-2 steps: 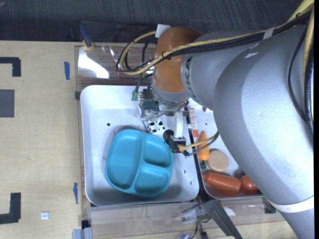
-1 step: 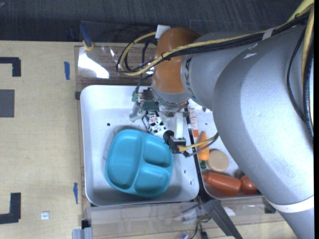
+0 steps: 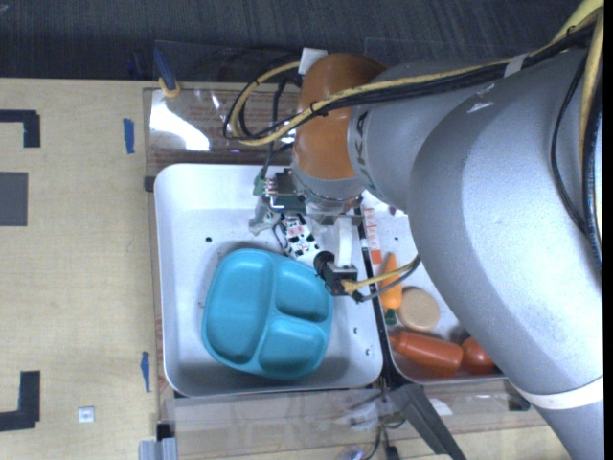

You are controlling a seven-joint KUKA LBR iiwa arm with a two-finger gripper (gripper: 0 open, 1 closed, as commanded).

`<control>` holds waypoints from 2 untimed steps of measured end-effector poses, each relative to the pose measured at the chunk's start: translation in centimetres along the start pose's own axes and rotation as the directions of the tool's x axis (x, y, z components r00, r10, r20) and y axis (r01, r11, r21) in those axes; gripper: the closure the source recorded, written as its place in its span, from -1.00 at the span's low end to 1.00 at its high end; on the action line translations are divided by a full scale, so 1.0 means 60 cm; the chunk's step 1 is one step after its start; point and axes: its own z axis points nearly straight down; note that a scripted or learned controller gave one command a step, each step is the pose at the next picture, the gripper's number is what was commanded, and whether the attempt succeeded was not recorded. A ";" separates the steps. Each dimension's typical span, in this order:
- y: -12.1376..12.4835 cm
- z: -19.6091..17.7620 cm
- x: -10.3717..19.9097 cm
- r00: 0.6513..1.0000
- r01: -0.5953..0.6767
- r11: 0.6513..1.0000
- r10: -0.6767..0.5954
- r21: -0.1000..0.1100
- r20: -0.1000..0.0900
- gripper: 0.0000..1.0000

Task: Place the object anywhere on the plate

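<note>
Plate, blue with three compartments, lies in the left white bin. Just above its upper right rim hangs the gripper; how it is set cannot be made out. Right of the plate, the other bin holds a red sausage and a tan disc.

The grey arm reached in from the right, its orange band sitting above the wrist, and the claw pointed straight downward.
</note>
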 end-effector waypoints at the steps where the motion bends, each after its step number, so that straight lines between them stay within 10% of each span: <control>1: -0.056 -0.434 0.059 0.971 0.237 0.971 -0.237 0.017 -0.007 -1.00; 2: -0.121 -0.484 0.121 0.974 0.227 0.974 -0.226 0.022 -0.007 -1.00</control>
